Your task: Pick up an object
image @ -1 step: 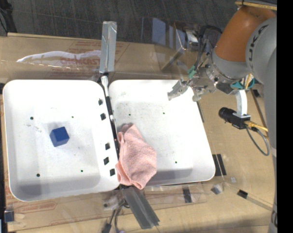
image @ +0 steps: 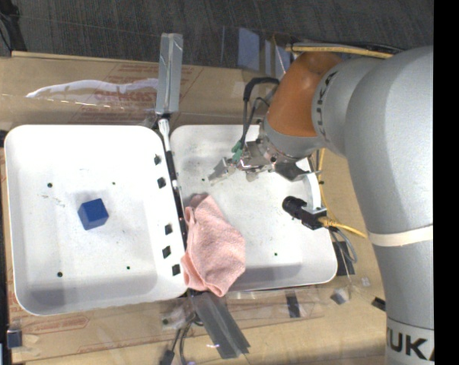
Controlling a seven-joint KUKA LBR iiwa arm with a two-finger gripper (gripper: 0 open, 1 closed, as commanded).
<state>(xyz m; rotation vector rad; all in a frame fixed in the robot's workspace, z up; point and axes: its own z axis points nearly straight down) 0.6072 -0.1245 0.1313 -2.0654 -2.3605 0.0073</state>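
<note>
A blue cube (image: 93,213) lies in the left bin (image: 31,150), left of its middle. A pink cloth (image: 212,243) is crumpled in the right bin's (image: 290,261) near left corner, lapping onto the divider between the bins. My gripper (image: 223,169) is low over the far part of the right bin, pointing left. It is above and behind the cloth, with bare bin floor between them. I see nothing in the gripper.
The grey arm (image: 374,128) with its orange band (image: 298,97) covers the right bin's right side. A black connector on a yellow cable (image: 304,211) hangs over that bin's right part. Brown cardboard (image: 77,78) lies under both bins.
</note>
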